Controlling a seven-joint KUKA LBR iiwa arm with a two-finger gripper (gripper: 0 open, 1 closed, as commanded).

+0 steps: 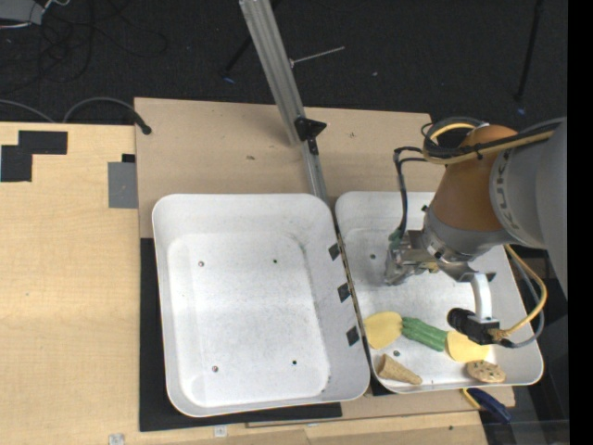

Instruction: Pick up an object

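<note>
Overhead slanted view of a wooden bench point(74, 248) bearing 2 shallow white bins side by side. The left bin point(185, 221) shows only small dark specks on its floor. The right bin point(366, 211) holds several toy foods along its near edge: a yellow piece point(383, 328), a green vegetable-like piece point(426, 333) touching it, a second yellow piece point(468, 348), a tan cone point(398, 370), and a speckled brown cookie-like piece point(485, 371). The grey arm point(528, 193), with its orange band point(473, 188), reaches in from the right. Its gripper point(400, 265) hangs low over bare bin floor, apart from the toys; whether it is released or clenched cannot be told. No legible writing or brand mark can be read.
</note>
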